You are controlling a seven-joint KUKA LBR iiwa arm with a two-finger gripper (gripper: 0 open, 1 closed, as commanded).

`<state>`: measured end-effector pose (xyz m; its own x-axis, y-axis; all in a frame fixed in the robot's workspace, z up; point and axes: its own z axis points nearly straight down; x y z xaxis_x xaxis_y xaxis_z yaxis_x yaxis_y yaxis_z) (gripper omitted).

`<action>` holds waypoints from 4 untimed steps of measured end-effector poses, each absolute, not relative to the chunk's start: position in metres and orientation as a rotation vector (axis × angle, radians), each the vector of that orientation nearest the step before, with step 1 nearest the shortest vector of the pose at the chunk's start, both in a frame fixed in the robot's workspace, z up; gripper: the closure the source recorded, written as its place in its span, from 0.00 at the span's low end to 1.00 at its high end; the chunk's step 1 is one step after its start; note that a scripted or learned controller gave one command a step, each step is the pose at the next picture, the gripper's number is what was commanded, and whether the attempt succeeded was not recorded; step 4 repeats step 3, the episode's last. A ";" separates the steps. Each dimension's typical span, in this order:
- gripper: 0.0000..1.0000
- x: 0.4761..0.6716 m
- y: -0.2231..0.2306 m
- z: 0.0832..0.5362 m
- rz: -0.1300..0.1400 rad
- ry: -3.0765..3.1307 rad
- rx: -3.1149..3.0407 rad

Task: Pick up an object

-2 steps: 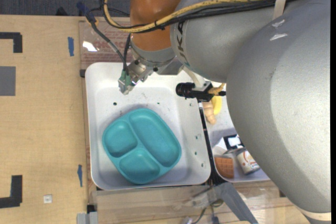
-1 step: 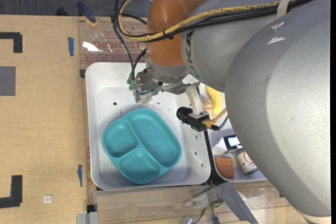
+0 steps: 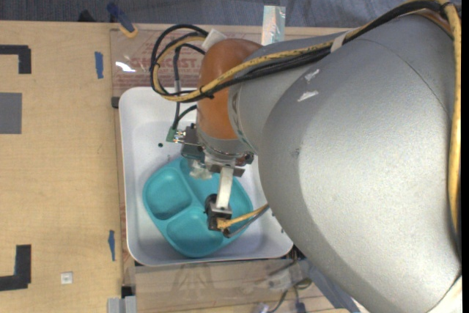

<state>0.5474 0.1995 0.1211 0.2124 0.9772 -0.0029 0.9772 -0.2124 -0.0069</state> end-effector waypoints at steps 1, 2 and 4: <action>1.00 0.493 0.227 0.219 -0.006 -1.701 -2.640; 1.00 0.479 0.226 0.209 0.000 -0.934 -2.999; 1.00 0.483 0.232 0.118 -0.029 -0.572 -3.075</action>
